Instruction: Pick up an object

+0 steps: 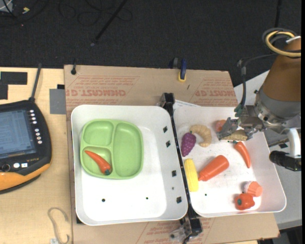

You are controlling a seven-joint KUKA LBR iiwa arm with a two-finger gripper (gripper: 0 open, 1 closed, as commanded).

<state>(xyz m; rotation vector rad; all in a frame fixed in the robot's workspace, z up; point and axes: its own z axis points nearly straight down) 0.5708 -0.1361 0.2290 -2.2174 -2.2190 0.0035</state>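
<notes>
Two white bins on the worktop. The left bin holds a green plate with a red chilli in one compartment. The right bin holds toy foods: a purple piece, a beige croissant, a corn cob, a carrot, a red pepper and a strawberry-like piece.

The gripper sits low at the right bin's upper edge, over a tan item just above the pepper. Whether its jaws are apart or together cannot be told, nor whether anything lies between them.

The tan item, nearest the gripper, is the likely target. It is too hidden for its shape to be read. Judged from their look, these toys are light, hollow plastic: stiff, smooth, apt to slip or roll. A hold across the short axis at mid-length seems safest. The pepper lies just beside and may be nudged.
</notes>
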